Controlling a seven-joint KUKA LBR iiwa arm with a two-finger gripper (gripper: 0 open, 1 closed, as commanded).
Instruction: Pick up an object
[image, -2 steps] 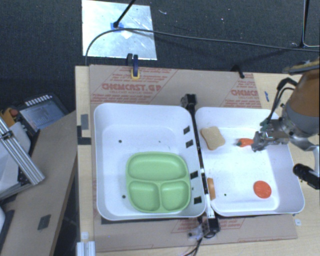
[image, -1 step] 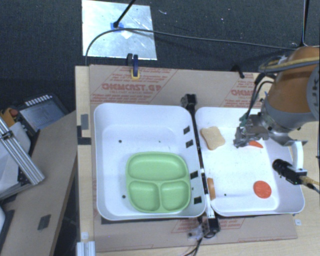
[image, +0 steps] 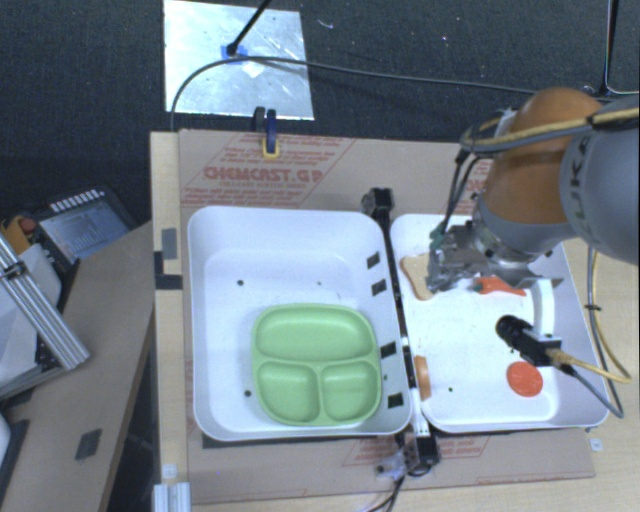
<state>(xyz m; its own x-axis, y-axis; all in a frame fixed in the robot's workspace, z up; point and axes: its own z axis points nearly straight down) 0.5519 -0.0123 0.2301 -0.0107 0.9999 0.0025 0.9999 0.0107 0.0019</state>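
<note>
My gripper (image: 447, 268) hangs low over the far left part of the right bin (image: 470, 405). Just to its left lies a tan, flat piece (image: 414, 275), touching or nearly touching the gripper. A small orange, carrot-like item (image: 498, 287) lies just to the gripper's right. Near the bin's front right rests a red-orange round thing (image: 524, 379). Another small orange piece (image: 423, 374) sits against the bin's left wall.
The left bin (image: 230, 240) holds a green divided plate (image: 314, 362) in its front half. A black divider with clips (image: 392, 290) runs between the bins. The grey and orange arm (image: 540, 170) covers the right bin's far right corner.
</note>
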